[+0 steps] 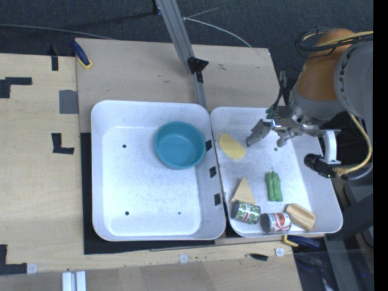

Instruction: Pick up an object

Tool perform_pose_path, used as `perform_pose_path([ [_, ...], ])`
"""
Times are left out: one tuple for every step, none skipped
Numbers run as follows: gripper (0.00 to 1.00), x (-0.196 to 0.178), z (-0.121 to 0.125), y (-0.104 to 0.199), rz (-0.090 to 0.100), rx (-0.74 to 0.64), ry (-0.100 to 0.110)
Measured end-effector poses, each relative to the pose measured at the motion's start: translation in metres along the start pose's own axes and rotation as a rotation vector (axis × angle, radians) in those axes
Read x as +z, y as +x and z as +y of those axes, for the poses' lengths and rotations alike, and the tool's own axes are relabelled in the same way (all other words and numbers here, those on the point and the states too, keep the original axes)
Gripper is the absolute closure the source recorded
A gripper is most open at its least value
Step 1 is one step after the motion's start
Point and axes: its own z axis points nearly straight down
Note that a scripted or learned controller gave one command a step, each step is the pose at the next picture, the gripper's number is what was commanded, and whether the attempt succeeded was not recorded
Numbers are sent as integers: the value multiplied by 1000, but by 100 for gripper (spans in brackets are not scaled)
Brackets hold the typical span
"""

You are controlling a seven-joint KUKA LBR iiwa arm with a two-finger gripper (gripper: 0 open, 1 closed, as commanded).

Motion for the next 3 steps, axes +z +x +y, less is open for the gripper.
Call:
perform_pose_path([
  [0,62,-8,-2,1,1,2],
  [100,48,-7,-1,0,-2,-3],
  [100,-10,1,-7,-1,0,-11],
])
